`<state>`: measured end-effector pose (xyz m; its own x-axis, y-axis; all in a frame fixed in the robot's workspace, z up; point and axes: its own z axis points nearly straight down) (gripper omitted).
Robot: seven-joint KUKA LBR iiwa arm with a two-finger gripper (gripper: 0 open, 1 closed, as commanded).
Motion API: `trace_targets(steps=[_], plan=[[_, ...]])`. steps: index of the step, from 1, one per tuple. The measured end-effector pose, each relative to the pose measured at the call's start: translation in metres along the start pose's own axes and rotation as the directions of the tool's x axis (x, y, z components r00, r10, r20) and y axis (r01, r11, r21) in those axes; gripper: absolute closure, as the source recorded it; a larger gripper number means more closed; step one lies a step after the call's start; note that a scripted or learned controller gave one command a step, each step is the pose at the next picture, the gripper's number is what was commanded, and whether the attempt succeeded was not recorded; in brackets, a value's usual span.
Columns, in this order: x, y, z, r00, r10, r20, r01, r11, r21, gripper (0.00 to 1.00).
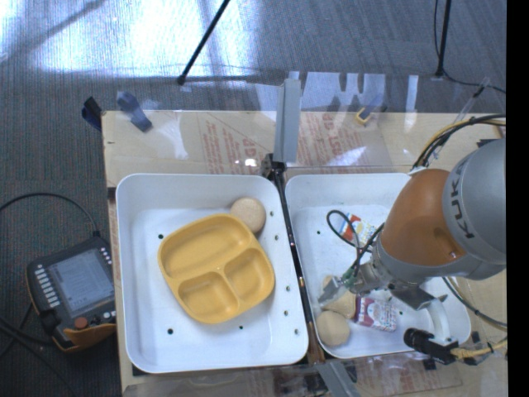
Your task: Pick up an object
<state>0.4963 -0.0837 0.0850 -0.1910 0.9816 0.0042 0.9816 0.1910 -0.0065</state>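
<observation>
Seen from above: your grey arm w/ orange band [430,226] reaches in from the right over the right shallow white bin [307,197] on the desk [198,143]. Its hand [343,286] sits low at the bin's front-left, amid the items; you can't tell whether it's open, closed or gripping anything.

Just beside the hand, near the bin's front edge, lies a round tan bun-like object [333,327]. Next to that, to the right, a red-and-white printed packet [377,313] lies flat, partly under the arm. Further back, a small white item w/ red and blue print [354,224] sits by a black cable loop [337,220].

In the left white bin [136,201]: a yellow three-compartment plastic tray [216,267], tilted diagonally, and a round beige disc [248,215] touching its back corner.

On the floor at left, a teach pendant w/ grey screen [73,292].
</observation>
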Motion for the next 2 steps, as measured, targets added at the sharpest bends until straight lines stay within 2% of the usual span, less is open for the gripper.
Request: trace_targets(steps=[1, 2], plan=[[-0.002, 0.000, -0.009, 1.000, 0.007, -0.002, -0.007, 1.000, 0.001, 1.00], [0.034, 0.070, -0.101, 1.000, -0.003, 0.003, 0.003, 1.000, -0.002, 1.00]])
